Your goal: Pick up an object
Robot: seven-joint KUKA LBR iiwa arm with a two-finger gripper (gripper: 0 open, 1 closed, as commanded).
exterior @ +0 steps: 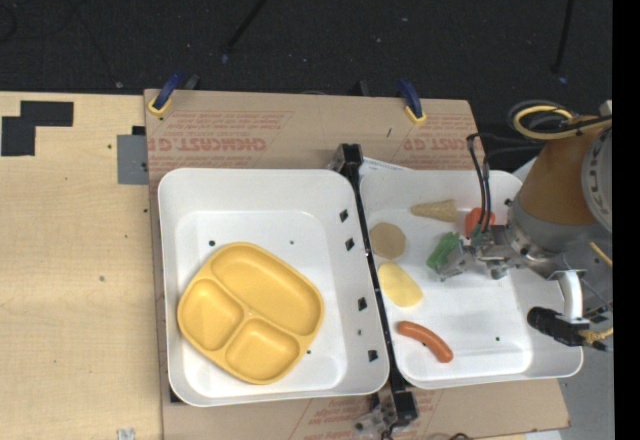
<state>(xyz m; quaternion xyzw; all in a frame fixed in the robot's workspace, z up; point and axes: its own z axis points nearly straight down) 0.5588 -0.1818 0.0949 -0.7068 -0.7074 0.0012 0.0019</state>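
Note:
In the right bin point(505, 353) lie several small items. A green piece point(443, 251) rests near the middle, and an orange-red piece point(473, 222) sits just behind it. At the back is a tan cone point(435, 211), with a round tan cookie point(388, 240) and a pale yellow oval point(400, 285) near the divider. A red sausage point(425, 340) lies at the front. My gripper point(470, 254) is low in this bin, right beside the green piece and touching or nearly touching its right side. Whether anything is held is hidden.
The left bin point(200, 198) holds a yellow three-compartment plate point(250, 311). A black divider point(362, 258) with clips runs between the bins. The arm's grey and orange wrist point(560, 193) hangs over the right bin's right edge, and cables trail there.

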